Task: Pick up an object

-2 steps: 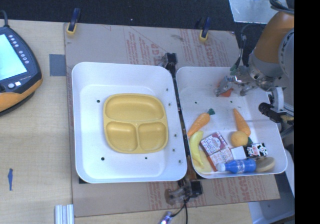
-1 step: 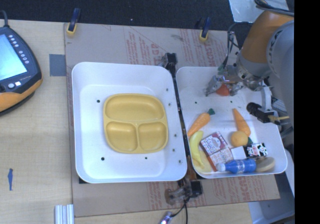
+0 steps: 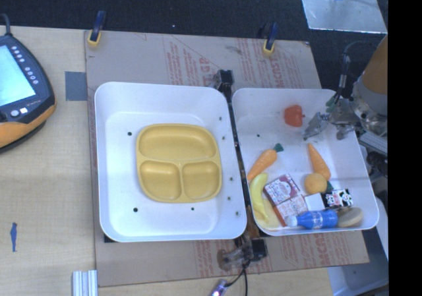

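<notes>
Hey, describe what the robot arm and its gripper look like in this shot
At the camera view's right edge, the arm shows an orange band above a grey wrist section. A thin dark cable loops alongside it. The gripper is small, metallic grey and angular, over the right-hand white bin.

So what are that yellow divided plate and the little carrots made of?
The yellow divided plate looks like moulded plastic: one even colour, rounded compartment ridges and a soft sheen. The two carrots seem to be toy food, probably plastic or rubber: flat, uniform orange with a smooth surface, one with a small green top. The view is too coarse to tell hard from soft.
</notes>
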Tool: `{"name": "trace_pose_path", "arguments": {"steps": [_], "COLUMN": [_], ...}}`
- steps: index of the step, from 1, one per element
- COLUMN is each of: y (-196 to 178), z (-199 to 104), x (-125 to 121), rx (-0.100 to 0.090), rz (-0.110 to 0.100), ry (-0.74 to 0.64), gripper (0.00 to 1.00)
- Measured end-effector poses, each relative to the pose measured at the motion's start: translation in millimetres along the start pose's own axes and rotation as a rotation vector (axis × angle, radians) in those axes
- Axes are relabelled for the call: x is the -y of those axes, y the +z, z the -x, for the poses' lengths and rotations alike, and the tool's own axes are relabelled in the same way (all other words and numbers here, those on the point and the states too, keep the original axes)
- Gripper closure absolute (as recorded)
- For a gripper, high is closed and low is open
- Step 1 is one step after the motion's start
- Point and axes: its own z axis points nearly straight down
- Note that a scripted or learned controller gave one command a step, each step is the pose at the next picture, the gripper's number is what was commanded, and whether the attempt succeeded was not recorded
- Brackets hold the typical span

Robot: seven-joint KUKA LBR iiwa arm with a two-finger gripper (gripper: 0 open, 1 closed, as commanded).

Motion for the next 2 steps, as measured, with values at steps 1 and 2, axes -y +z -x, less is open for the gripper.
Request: {"name": "trace_pose_path", "arguments": {"steps": [1,2], "y": [65,54], "z": [14,16], "x": [38,38], "rx": [0.0,0.002], "rz": [-0.001,-0.003], "ry": [-0.003,-0.006], "gripper": [0.0,1.0]}}
